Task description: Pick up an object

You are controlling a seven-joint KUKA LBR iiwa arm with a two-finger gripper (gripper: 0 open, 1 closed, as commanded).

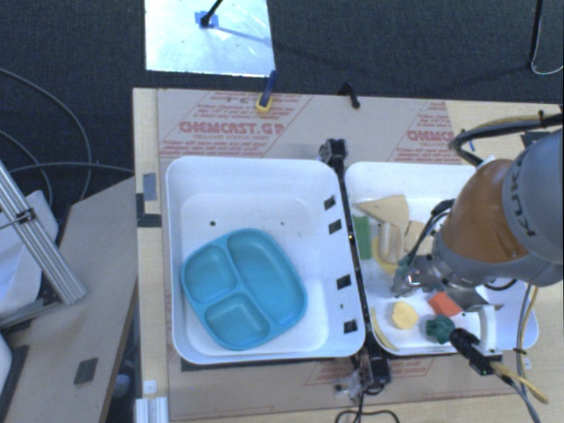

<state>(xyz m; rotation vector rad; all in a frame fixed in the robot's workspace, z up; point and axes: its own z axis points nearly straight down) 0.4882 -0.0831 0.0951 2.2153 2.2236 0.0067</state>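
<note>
Arm (493, 227) over the right bin (366, 236); finger state cannot be told.
Blue tray (242, 286) in left bin (256, 174); yellow piece (404, 315) at the arm's 7 o'clock.

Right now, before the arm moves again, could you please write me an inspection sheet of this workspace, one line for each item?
Surface: bench covered by a printed sheet, bearing two white bins side by side.
Job's things: right bin holds a yellow round piece, an orange piece, a dark green piece, a tan wedge and a pale yellow cup-like item.
Clutter: left bin holds a blue divided plate, lying flat.
Grippers: gripper low inside the right bin, above the small pieces; nothing seen held.
Cables: black cables on the dark floor, left; a loop top right.
Surroundings: shiny square plate beyond the bench; aluminium frame at left.
</note>
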